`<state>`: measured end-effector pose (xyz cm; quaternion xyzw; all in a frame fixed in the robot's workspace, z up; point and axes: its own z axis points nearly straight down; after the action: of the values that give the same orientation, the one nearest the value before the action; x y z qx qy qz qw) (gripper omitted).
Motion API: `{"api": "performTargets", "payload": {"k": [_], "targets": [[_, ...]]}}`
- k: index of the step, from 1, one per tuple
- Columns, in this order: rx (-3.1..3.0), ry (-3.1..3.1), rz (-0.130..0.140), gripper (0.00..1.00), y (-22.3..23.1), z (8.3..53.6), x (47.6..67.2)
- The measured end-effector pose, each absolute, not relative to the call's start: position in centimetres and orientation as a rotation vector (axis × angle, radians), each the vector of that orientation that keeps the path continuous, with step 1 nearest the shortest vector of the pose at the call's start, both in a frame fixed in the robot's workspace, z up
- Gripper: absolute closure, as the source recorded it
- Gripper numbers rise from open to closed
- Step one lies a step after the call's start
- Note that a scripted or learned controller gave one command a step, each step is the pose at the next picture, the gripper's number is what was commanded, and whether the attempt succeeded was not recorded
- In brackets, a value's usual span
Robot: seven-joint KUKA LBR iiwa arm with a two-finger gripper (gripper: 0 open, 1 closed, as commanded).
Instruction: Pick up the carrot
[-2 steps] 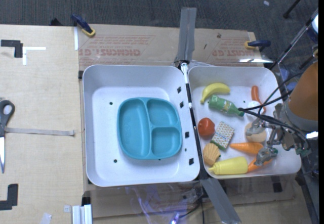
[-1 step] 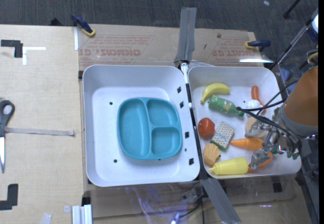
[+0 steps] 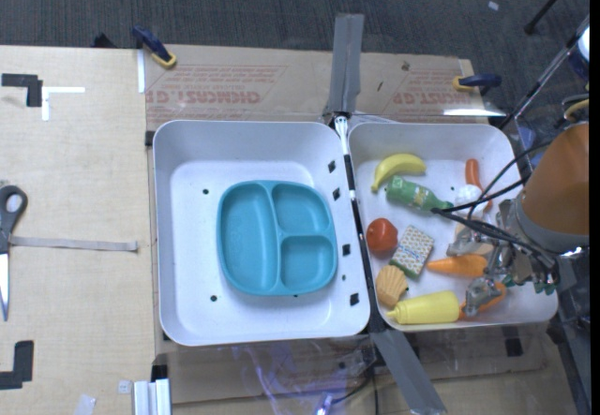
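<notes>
The carrot (image 3: 456,265), orange and tapering to the left, lies flat in the lower right part of the right bin (image 3: 427,130), between a cracker and the gripper. My gripper (image 3: 487,280) hangs low over the bin's front right corner, just to the right of the carrot's thick end. A small orange-red piece (image 3: 486,300) shows directly under the gripper. Cables and the wrist cover part of that corner.
The right bin also holds a banana (image 3: 397,167), a green bottle (image 3: 415,195), a tomato (image 3: 381,234), a cracker (image 3: 412,250), a yellow squash (image 3: 427,310), a shell-shaped pastry (image 3: 391,286) and a red chili (image 3: 472,171). The left bin holds a teal divided plate (image 3: 277,237).
</notes>
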<state>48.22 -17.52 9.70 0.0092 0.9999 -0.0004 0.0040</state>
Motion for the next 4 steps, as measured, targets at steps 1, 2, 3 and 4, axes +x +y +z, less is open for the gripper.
{"api": "performTargets", "payload": {"k": [1, 2, 3, 4], "targets": [[0.378, 3.11, 0.003, 0.0, -18.3, 9.7, 48.1], [0.792, 3.034, -0.001, 0.0, -17.3, 9.3, 48.0], [0.785, 3.03, -0.002, 1.0, -17.3, 10.3, 48.3], [0.824, 3.027, 0.001, 1.0, -9.1, 19.2, 48.0]]}}
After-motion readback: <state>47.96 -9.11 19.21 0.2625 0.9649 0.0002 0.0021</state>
